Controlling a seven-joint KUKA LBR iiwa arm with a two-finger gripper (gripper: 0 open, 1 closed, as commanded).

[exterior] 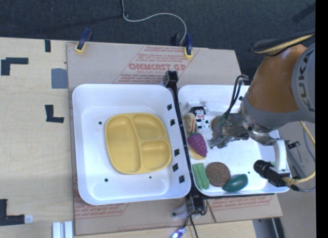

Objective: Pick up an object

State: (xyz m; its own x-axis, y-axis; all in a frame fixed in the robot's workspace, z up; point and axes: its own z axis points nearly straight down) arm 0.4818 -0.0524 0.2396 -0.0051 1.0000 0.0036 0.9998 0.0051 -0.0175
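Observation:
My gripper hangs low inside the right bin, just right of a purple eggplant-shaped toy. A yellow piece peeks out under that toy. Farther back lie a small black-and-white toy and a tan ridged piece. Toward the bin's front edge are a green ridged piece, a brown round disc and a dark teal oval. The grey and orange arm covers the bin's right part.
The left bin holds a yellow divided plate. A black divider runs between the bins. Black cable ends hang off the arm over the right bin's front corner.

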